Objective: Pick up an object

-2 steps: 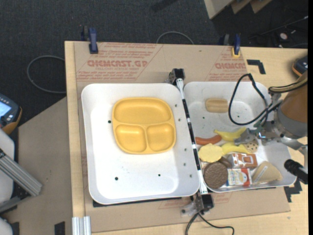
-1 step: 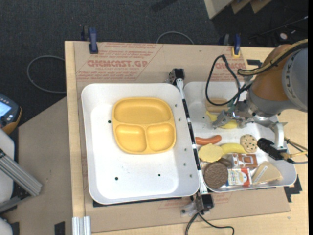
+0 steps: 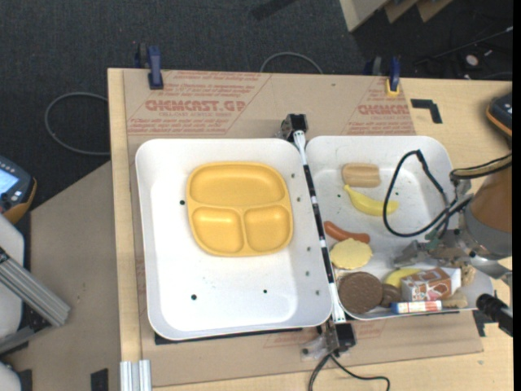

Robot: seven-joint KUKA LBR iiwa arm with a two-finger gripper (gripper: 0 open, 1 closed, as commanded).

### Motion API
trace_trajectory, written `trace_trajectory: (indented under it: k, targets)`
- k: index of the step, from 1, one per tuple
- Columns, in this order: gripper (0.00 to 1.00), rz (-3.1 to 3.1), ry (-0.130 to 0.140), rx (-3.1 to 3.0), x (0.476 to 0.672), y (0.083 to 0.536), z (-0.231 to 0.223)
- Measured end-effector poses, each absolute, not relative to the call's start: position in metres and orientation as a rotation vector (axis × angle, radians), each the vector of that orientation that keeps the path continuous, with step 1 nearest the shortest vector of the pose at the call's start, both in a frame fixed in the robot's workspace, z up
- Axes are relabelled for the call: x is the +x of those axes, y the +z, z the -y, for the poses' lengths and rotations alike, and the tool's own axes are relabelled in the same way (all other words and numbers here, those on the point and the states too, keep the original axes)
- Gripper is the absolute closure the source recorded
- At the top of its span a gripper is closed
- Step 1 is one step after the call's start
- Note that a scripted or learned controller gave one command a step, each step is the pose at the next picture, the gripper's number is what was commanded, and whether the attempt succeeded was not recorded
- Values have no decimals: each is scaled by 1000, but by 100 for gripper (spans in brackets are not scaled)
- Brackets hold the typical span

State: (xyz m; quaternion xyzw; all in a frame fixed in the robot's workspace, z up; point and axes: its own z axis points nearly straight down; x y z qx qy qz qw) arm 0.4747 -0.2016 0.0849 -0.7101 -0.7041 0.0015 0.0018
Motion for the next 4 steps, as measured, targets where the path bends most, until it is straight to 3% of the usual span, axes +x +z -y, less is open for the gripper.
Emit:
trace_trajectory:
  k: [1,2,3,4]
  targets:
    - [0,2235,-8,-2221,585,86,195]
    - [0,2233,-8,-2211,648,85,115]
    - [100,2226,-2,-2222,646,95,122]
    - [100,2234,-14,-2217,631,192,47]
